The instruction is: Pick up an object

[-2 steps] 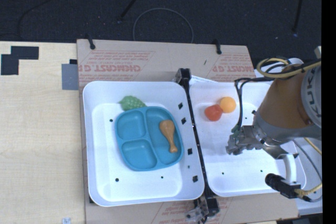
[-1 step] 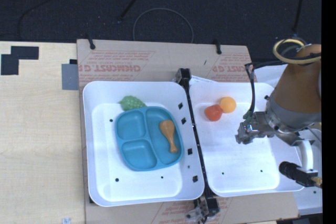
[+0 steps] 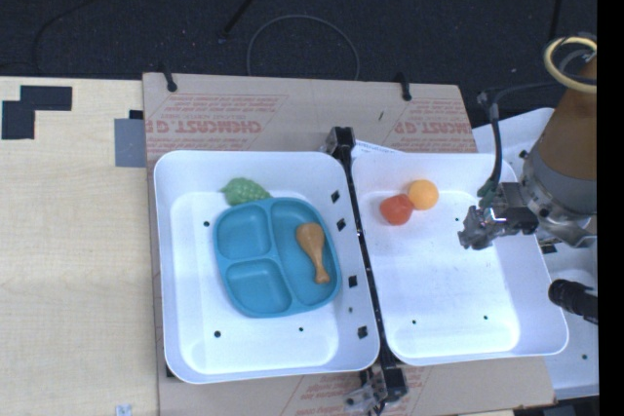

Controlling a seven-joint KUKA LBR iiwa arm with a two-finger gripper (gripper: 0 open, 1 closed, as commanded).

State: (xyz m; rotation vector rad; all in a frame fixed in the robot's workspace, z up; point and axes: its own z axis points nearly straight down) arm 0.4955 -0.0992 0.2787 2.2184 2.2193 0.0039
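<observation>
Gripper (image 3: 478, 231) of mine hangs over the right bin (image 3: 458, 326) near its right wall, whether gripping anything I cannot tell, while the red ball (image 3: 396, 208) and orange ball (image 3: 423, 194) lie touching, to its left in the same bin.

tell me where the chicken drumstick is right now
The chicken drumstick lies in the right compartment of the blue tray, in the left bin.
</observation>
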